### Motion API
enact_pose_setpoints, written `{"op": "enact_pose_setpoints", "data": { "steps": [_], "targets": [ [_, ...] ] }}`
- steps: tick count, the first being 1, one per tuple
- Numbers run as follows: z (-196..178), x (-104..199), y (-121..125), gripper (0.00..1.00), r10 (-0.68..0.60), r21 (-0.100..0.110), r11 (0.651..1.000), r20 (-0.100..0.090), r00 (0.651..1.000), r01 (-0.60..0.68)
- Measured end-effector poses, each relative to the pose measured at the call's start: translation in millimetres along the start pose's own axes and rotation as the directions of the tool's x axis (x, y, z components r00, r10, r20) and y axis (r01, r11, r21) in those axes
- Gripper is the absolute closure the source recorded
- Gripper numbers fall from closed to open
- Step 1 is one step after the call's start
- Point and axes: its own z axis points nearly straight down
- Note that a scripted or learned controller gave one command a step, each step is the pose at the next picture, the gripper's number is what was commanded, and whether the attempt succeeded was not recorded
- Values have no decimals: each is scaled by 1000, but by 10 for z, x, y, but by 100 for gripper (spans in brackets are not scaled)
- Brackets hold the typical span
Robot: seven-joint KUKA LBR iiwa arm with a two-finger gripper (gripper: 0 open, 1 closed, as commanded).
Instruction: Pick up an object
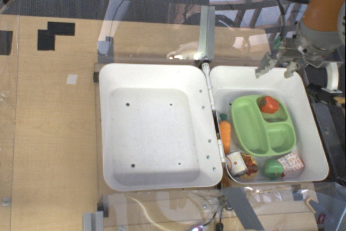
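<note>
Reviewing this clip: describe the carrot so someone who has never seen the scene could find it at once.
Start at the right-hand white bin, the one that holds the green divided tray. The carrot lies against that bin's left wall, in the narrow gap between the wall and the tray. It is the one long orange thing, lying lengthwise along the wall just above the small can.

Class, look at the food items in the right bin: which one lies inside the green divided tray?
The red tomato-like piece, resting in the green divided tray's upper compartment. The orange carrot, the small can and the green fruit lie outside it, on the bin floor.
</note>
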Motion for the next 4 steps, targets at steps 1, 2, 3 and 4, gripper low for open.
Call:
{"op": "enact_pose_setpoints", "data": {
  "steps": [1,2,3,4],
  "targets": [
    [493,730,180,0,-64,0,998,-1,998,64],
    [-58,718,270,0,8,-3,1000,0,1000,-8],
    [431,1305,-17,0,12,2,1000,-1,1000,-12],
    [485,1454,269,0,184,0,983,-1,983,-184]
  ]
}}
